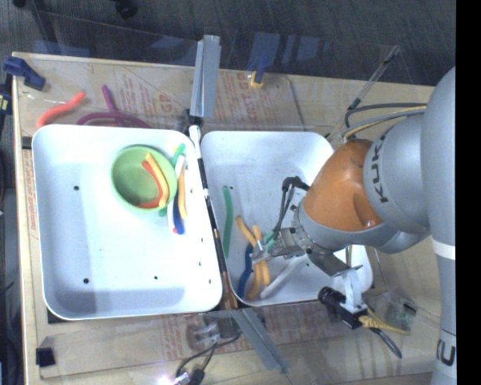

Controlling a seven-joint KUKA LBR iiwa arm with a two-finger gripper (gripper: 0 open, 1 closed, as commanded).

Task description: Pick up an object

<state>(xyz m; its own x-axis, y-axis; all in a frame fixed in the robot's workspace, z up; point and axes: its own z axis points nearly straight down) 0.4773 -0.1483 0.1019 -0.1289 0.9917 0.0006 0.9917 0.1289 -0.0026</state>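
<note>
grey-orange arm bent low into right white bin (305, 147) | claw (274, 247) state unclear, over orange-handled pliers (255, 255) | left white bin (64, 239): green bowl (136, 179)

Two white bins here: the left bin (104, 271) plain white with a few small dark dots on its floor, the right bin (256, 155) the same white. In the left one, a lime-green bowl (136, 176), and across its right rim a bundle of red, orange, yellow, green and blue strips (175, 187). In the right bin, a dark green stick (228, 212), orange-handled pliers (256, 259), something blue (246, 273) beside them. The arm (401, 175) is grey, its band (341, 195) bright orange. The bench (144, 87) is pale tan with faded red print; at far left lie an orange-red strip (62, 108) and a purple loop (112, 119).
</note>
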